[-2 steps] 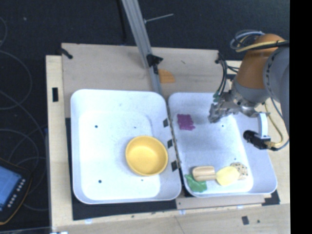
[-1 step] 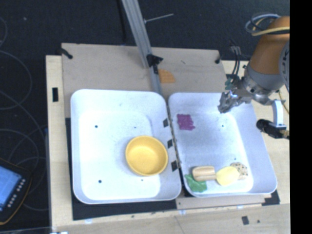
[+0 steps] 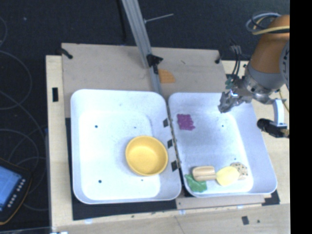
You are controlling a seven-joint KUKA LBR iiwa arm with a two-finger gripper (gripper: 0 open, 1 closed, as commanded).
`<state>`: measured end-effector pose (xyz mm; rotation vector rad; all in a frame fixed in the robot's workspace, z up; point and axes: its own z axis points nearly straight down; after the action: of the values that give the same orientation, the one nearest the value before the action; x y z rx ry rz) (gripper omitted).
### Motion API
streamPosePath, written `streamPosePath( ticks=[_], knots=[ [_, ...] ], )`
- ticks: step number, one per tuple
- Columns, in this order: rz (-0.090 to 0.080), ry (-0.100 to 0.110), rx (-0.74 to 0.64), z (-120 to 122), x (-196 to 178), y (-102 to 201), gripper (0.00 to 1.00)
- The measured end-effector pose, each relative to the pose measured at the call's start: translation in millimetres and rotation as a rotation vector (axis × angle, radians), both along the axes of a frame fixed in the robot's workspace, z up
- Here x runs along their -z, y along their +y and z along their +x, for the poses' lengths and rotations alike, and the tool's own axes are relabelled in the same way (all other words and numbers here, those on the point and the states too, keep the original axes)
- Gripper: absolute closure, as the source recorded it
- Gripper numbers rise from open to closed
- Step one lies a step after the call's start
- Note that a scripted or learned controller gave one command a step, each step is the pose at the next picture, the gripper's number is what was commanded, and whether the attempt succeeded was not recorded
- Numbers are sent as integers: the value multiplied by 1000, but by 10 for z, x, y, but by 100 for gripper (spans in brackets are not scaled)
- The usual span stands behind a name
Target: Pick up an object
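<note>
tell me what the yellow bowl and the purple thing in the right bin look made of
Yellow bowl: probably plastic, one even colour with a smooth, slightly shiny inside. Purple thing: flat, matte, ragged-edged, maybe soft foam or cloth; too small to be sure.

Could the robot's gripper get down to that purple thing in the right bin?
Probably yes. The purple thing lies alone on bare bin floor, apart from the pile at the near edge, and the gripper hovers over the same bin.

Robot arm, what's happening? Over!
End effector over right bin's top edge, nothing held. Purple piece nearest, untouched. Path clear.
</note>
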<state>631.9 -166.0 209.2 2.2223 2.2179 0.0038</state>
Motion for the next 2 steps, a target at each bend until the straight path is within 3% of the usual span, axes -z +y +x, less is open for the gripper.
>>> streamPosePath(
  ticks=[2],
  knots=[
    [2, 2, -10, -107, -23, 1190, 100]
  ],
)
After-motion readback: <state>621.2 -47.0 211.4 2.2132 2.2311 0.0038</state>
